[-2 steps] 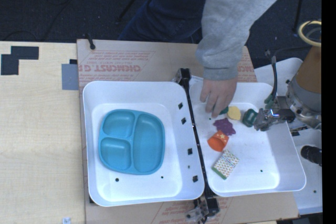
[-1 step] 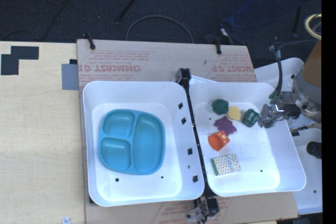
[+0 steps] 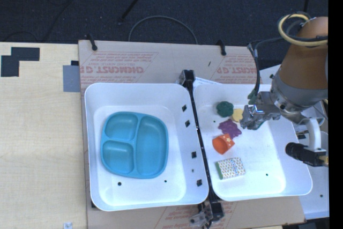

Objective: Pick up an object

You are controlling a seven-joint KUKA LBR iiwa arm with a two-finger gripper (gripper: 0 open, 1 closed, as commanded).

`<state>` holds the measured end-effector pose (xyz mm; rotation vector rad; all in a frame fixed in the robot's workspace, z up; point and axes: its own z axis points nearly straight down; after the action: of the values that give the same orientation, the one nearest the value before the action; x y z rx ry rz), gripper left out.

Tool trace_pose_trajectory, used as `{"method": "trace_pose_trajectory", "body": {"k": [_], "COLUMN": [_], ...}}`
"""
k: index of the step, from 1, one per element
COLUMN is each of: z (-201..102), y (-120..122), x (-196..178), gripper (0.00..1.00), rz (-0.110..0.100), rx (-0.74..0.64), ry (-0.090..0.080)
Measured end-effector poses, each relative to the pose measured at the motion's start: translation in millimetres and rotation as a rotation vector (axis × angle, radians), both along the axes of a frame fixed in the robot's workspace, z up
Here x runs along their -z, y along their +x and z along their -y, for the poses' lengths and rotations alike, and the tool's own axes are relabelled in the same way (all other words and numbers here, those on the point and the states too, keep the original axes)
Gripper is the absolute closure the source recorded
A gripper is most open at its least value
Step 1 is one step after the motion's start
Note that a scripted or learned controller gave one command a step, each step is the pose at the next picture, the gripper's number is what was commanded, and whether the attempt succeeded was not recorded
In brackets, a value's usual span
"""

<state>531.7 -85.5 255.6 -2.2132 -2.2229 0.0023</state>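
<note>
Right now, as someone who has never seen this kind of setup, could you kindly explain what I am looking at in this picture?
This is a single picture from a camera fixed above a workbench, looking down at a slant. The large grey and orange shape on the right is a robot arm, and its metal gripper hangs over the right white bin. Its job is to pick up an object. That bin holds small items: a dark green object, a yellow piece beside it, a purple toy, an orange object and a small patterned box. The left white bin holds a blue divided plate. The gripper sits just right of the yellow and purple pieces; nothing visibly sits between its fingers.
</note>
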Motion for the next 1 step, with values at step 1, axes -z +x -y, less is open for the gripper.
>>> {"method": "trace_pose_trajectory", "body": {"k": [1], "z": [-43.2], "y": [22.5], "x": [16.7], "gripper": [1.0], "rz": [0.0], "rx": [0.001], "ry": [-0.001]}}
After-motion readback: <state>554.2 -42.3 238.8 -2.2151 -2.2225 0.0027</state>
